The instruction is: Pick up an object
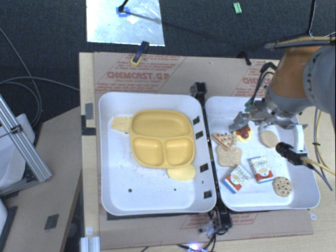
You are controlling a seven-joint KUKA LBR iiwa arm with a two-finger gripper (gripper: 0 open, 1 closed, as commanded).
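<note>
Right bin (310,193), toy food spread flat within reach | gripper (242,124) low over red-topped piece (243,134) by pizza slice (222,139), apparently lining up a pick | finger spread impossible to tell | nothing seen held

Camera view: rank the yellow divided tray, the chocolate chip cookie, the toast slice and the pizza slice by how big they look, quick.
1. yellow divided tray, by far the largest.
2. toast slice.
3. pizza slice, close to the toast; its tip is partly hidden near the gripper, so this order is unsure.
4. chocolate chip cookie, smallest.
</note>
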